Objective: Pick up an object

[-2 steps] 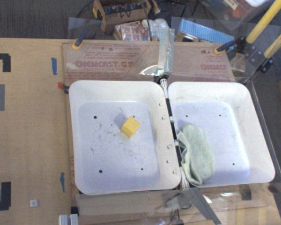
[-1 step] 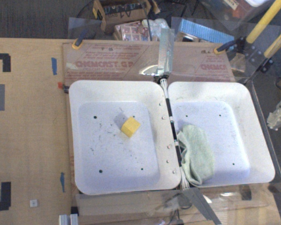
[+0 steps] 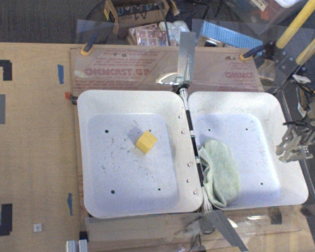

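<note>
Camera view: a small yellow block is seen lying near the middle of the left bin, tilted a bit. A pale green cloth is bunched up against the left wall of the right bin. The tool is parked at the right bin's right rim, nothing seen held; can't tell its opening, too blurry.

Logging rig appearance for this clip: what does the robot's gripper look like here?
At the right bin's right edge, the gripper appears as pale grey, metallic finger parts, blurred. Dark thin cables loop above it. Finer markings are too blurred to tell.
</note>
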You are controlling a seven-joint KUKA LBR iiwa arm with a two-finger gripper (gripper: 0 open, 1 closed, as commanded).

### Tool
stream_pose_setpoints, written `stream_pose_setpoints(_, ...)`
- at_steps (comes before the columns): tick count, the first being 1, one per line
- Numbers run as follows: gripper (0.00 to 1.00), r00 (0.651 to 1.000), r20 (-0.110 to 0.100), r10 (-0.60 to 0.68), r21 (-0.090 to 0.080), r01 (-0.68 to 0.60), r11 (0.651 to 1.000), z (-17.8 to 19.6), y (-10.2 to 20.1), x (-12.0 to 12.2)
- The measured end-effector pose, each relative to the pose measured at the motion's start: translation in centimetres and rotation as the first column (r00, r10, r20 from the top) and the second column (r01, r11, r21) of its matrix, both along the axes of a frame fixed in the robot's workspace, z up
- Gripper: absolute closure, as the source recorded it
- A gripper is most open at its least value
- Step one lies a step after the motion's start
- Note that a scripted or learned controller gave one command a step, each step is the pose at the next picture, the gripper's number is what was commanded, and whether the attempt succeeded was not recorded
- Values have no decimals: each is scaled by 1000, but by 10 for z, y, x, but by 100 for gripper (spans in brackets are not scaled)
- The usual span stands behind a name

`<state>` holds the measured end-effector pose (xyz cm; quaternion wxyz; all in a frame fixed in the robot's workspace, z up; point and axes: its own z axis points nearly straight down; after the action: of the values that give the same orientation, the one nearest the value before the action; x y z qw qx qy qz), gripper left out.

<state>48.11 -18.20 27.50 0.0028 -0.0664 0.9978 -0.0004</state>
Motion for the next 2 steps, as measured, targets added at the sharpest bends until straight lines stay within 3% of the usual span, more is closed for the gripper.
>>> stream_pose_setpoints(1,100,850,-1,527,-1,-527,850,-58,-25,12)
stream_pose_setpoints(2,100,967,5,255,-3,-255,967,-22,-40,96)
